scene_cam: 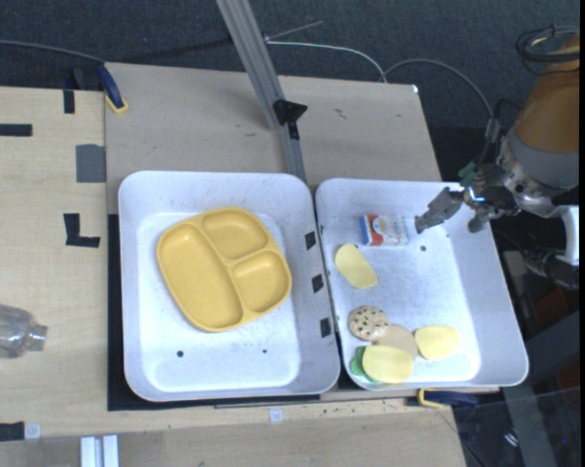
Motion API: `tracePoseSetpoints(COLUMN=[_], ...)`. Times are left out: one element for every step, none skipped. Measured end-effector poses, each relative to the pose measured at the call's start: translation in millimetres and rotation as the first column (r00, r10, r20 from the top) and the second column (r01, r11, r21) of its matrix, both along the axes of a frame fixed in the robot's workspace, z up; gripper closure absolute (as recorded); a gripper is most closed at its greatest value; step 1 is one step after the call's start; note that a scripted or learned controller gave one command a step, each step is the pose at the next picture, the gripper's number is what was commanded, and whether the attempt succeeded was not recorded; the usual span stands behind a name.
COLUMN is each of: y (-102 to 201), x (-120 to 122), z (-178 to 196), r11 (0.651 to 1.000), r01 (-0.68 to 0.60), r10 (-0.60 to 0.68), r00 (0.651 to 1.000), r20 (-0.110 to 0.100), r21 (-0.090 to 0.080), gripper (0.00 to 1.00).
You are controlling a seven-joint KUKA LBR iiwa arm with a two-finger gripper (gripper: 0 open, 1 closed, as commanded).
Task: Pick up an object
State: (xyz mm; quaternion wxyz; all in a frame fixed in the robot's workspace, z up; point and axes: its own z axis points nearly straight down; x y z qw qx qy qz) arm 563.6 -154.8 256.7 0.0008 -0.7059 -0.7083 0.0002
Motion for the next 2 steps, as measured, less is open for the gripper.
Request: tracePoseSetpoints(y=[5.0, -47.3], x=[-16.5, -31.0], z=[-45.4, -121.5], r11=[1.000, 1.000], r01=[0.003, 0.008], r10=[-0.003, -0.008], r00=[1.000, 1.000], r20=[-0.005, -0.008], r21=[-0.001, -0.001], gripper=[0.00, 0.00])
